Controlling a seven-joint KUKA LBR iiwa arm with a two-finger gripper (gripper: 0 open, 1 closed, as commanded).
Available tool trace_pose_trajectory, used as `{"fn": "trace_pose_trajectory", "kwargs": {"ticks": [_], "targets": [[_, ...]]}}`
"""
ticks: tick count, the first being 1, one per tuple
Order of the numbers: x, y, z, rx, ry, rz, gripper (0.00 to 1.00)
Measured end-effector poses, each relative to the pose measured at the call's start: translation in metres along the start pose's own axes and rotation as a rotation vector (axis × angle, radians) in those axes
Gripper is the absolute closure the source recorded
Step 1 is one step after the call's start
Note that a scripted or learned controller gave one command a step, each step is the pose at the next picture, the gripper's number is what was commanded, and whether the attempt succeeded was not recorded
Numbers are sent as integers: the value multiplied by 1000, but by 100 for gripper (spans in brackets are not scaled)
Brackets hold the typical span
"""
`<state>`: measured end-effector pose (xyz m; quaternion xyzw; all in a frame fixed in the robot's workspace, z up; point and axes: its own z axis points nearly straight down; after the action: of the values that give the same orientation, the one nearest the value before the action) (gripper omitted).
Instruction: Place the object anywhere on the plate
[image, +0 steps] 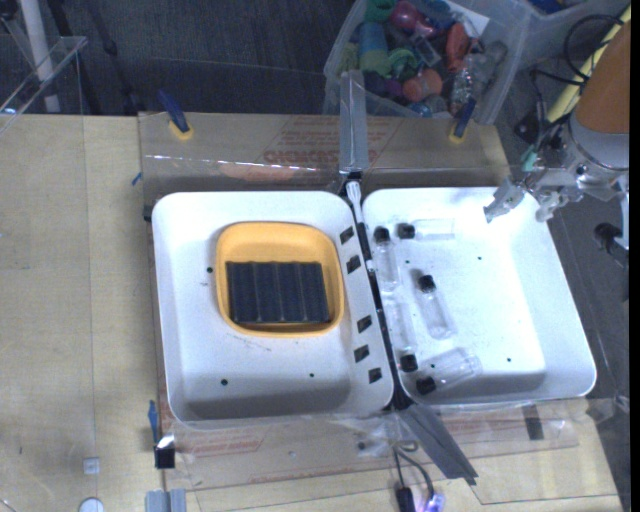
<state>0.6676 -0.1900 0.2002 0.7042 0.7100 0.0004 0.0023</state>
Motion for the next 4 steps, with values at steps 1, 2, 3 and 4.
{"fn": "trace_pose_trajectory", "kwargs": {"ticks": [1,2,3,4], "targets": [[0,0,0,0,0,0,0],[0,0,0,0,0,0,0],[0,0,0,0,0,0,0],[0,0,0,0,0,0,0]]}}
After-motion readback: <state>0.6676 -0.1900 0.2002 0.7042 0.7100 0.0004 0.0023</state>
